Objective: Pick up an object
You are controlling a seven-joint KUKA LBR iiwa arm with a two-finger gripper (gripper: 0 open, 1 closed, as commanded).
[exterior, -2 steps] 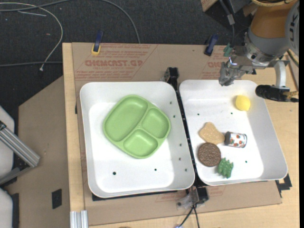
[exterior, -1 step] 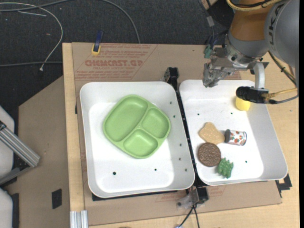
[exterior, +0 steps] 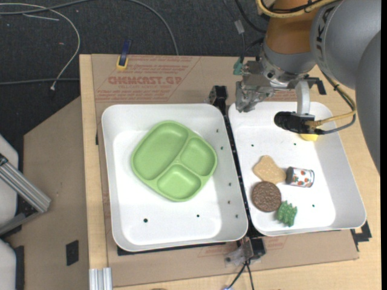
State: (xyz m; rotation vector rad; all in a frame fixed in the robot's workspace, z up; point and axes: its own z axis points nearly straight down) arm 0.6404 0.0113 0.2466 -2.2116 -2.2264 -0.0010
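Note:
The right bin (exterior: pixel 338 162) holds a tan cracker-shaped piece (exterior: pixel 268 169), a round brown cookie (exterior: pixel 266 196), a small green toy (exterior: pixel 287 214), a little white can with red dots (exterior: pixel 300 177), and a yellow object (exterior: pixel 309 135) partly hidden by a black part of the arm. My gripper (exterior: pixel 246 103) hangs over the right bin's far left corner, well above the cluster of items. Nothing shows between its fingers.
The left bin (exterior: pixel 121 192) holds a green three-compartment plate (exterior: pixel 174 160). The grey arm with its orange band (exterior: pixel 290 35) covers the upper right. Both bins rest on a cardboard sheet (exterior: pixel 151 77); cables trail over the dark floor behind.

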